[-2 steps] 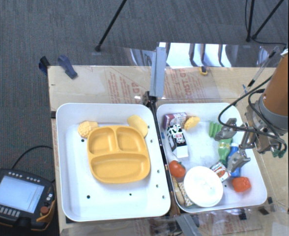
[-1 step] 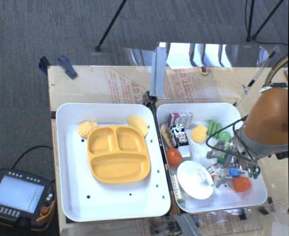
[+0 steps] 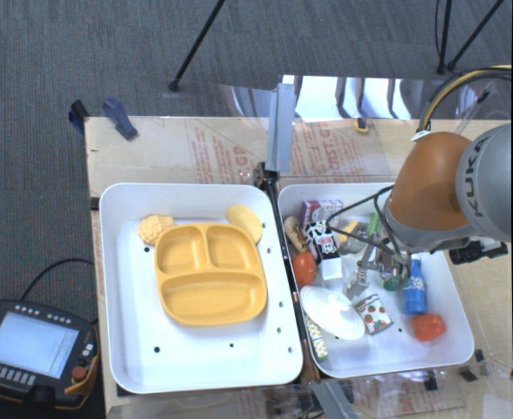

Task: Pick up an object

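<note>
In the right bin (image 3: 455,326), the gripper (image 3: 359,284) hangs low among the clutter; whether it is open or closed I cannot tell. A white lid (image 3: 333,312) lies at its 7 o'clock, a blue bottle (image 3: 413,290) at 3. Nothing looks lifted, so all of the pick remains.

On the grey arm (image 3: 492,186) I can read the letters "KUK" of the maker's name, running sideways on its casing. The cardboard sheet (image 3: 326,151) behind the bins carries red printed letters, upside down for me, and I cannot read them. The small packets' print is too small.
</note>
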Robot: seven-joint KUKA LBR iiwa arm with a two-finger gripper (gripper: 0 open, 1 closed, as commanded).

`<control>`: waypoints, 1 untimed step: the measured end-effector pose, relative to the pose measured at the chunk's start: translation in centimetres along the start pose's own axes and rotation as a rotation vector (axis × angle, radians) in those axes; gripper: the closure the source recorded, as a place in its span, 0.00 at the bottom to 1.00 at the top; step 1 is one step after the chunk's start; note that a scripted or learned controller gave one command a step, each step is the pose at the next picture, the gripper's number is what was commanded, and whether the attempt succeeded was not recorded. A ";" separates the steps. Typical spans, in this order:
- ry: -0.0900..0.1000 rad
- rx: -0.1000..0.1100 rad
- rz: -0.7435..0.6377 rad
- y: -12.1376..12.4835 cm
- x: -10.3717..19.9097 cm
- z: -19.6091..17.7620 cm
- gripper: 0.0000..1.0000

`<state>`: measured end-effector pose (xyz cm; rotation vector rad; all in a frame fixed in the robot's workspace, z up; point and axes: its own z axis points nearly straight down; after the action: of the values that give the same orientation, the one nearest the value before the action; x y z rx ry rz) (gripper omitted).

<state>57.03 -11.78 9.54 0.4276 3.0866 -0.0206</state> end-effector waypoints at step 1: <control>0.021 -0.011 0.150 -1.9 -3.2 0.5 0.00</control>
<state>59.57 -14.49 9.17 0.6620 3.0638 0.0033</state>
